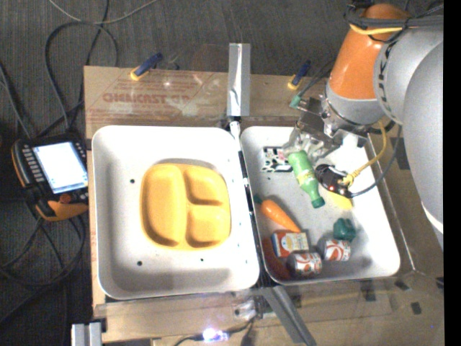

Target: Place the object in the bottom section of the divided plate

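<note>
Cans (306,254): three red-and-white tins huddle at the near end of the right bin (385,254); their label print is too small to read.
Dark green piece (344,228): a small lumpy item just beyond the rightmost can, near the bin's right side.
Carrot (279,215): an orange toy carrot lies at a slant just beyond the cans, its green tip toward the bin's left wall.
Divided plate (187,204): a yellow three-part plate sits in the middle of the left bin (115,265); one long section runs down its left side, two smaller ones stack on its right.
Green bottle (305,178): lies tilted in the right bin, cap end toward the cans, its pale label unreadable, its far end right under the gripper.
Black-and-white card (273,158): a small patterned piece just left of the bottle's far end; its print is unreadable.
Gripper (308,144): hangs over the far end of the green bottle; whether the fingers are apart or together, I cannot tell.
Arm (374,56): comes in from the right, orange band above the wrist, wrist bent down toward the right bin.
Handheld screen (56,167): lit, lying left of the bench; its display is unreadable.
Cardboard sheet (155,99): behind the bins, with faded red lettering that cannot be made out.
</note>
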Controlling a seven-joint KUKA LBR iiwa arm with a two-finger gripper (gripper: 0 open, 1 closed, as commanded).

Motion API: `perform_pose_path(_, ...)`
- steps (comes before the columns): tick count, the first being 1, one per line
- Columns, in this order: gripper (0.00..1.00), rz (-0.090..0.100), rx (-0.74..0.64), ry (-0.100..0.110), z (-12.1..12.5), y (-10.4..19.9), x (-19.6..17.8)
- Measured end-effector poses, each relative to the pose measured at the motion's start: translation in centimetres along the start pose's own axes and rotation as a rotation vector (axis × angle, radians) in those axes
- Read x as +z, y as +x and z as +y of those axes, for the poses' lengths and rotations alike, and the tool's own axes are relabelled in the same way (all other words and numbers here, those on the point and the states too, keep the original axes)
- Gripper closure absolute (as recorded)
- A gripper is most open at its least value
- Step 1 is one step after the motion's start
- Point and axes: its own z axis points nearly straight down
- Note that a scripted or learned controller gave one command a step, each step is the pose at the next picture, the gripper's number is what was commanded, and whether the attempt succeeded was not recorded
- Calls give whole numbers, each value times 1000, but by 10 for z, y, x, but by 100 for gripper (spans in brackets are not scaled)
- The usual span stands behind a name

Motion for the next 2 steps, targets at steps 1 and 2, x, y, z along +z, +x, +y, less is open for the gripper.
perform_pose_path(1, 100, 3, 31, 0, -38, 86, -14)
perform_pose_path(2, 100, 2, 83, 0, -76, 136, 48)
